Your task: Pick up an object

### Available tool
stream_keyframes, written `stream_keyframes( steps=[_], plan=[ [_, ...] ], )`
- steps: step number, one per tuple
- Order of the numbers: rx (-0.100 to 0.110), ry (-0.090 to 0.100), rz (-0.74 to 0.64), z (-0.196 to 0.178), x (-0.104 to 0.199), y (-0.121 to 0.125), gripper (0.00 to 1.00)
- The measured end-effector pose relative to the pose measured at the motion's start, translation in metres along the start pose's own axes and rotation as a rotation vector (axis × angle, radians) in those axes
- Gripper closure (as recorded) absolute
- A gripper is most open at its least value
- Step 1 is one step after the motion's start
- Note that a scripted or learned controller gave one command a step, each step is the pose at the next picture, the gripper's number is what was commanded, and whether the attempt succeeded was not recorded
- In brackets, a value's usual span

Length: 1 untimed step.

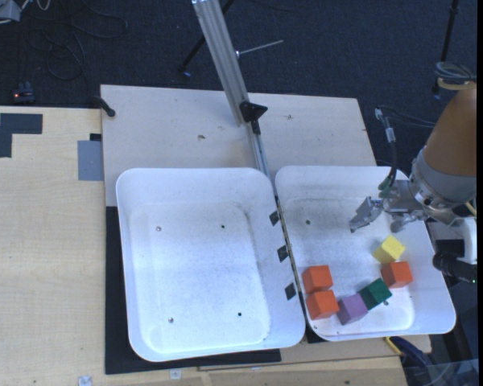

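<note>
Several small blocks lie in the right white bin (338, 185). A yellow block (392, 249) sits near its right side, with an orange block (398, 273) just in front of it. A green block (376, 293) and a purple block (352, 307) touch each other near the front rim. Two more orange blocks (317, 278) (322, 303) lie side by side at the front left. My gripper (364, 216) hangs over the bin's middle right, up and to the left of the yellow block and apart from it. No block shows in the gripper.
The left white bin (193, 264) sits beside the right one, with a row of black clips (282, 252) along the shared rim. A slanted metal rail (225, 63) rises behind the bins. The grey arm (451, 151) comes in from the right.
</note>
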State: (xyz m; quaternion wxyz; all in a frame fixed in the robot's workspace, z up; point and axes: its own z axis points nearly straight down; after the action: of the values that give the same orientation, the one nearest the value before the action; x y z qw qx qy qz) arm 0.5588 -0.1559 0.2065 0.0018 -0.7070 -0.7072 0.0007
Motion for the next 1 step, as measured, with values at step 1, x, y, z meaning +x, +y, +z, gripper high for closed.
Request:
stream_keyframes(
  steps=[1],
  plan=[
    [0.008, 0.004, -0.004, 0.0606, 0.0634, -0.0378, 0.0]
  ],
)
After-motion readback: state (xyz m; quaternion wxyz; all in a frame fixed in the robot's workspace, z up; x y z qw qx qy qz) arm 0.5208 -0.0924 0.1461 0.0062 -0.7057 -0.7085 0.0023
